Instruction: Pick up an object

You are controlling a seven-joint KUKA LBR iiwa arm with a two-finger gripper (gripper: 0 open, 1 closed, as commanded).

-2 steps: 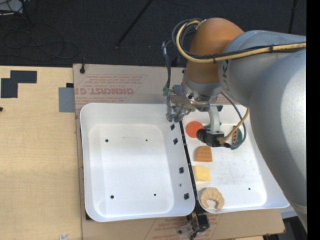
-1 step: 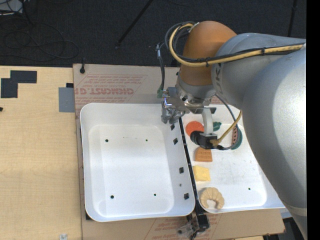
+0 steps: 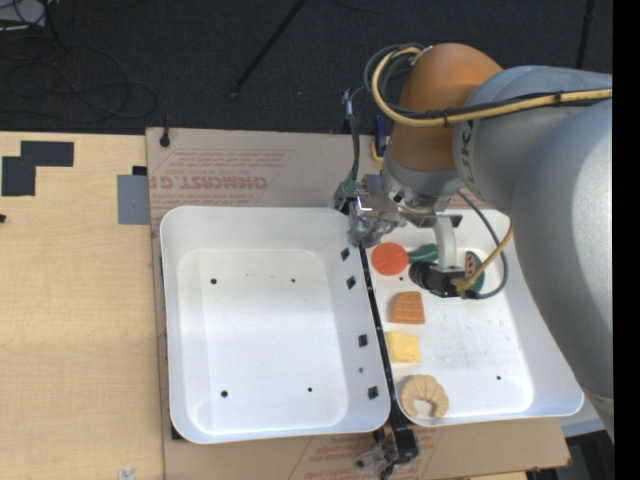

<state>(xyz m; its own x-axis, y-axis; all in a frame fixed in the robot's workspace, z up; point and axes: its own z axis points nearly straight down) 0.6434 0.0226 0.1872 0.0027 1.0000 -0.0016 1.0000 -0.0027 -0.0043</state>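
Robot arm reaching down over the right of two white bins.

The gripper (image 3: 372, 223) hangs at the right bin's (image 3: 520, 368) upper left corner, just above a red ball (image 3: 390, 259); I cannot tell its opening. Below the ball, in a column, lie an orange waffle (image 3: 407, 309), a yellow block (image 3: 403, 347) and a croissant (image 3: 424, 395).

Glossy white plastic bins (image 3: 255, 418), matt cardboard (image 3: 250, 173) beneath

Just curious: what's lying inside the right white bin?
Along the right bin's left side: an orange ball, a waffle-like piece, a yellow block, a croissant. The arm covers the far corner.
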